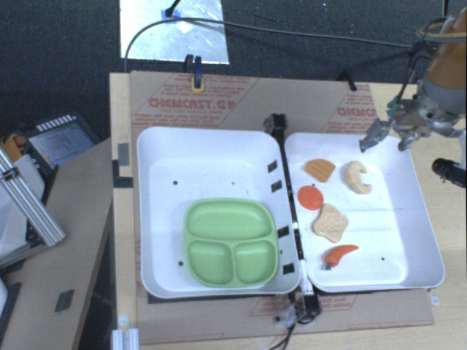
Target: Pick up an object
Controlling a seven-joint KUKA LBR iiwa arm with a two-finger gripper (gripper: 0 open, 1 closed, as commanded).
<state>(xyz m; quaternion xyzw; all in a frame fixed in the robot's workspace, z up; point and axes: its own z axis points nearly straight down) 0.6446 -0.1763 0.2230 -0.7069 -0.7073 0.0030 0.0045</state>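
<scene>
Gripper (388, 135) hangs wide and empty above the right bin's (419, 217) far edge. Nearest target is the curved pastry (357, 177); lower squarely over it before closing.

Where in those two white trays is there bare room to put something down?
Left bin: bare floor above the green divided plate, up to the far wall. Right bin: bare strip along its right side and near edge, beyond the curved biscuit and the chili pepper. It is crowded by the centre divider, where the food pieces cluster.
</scene>
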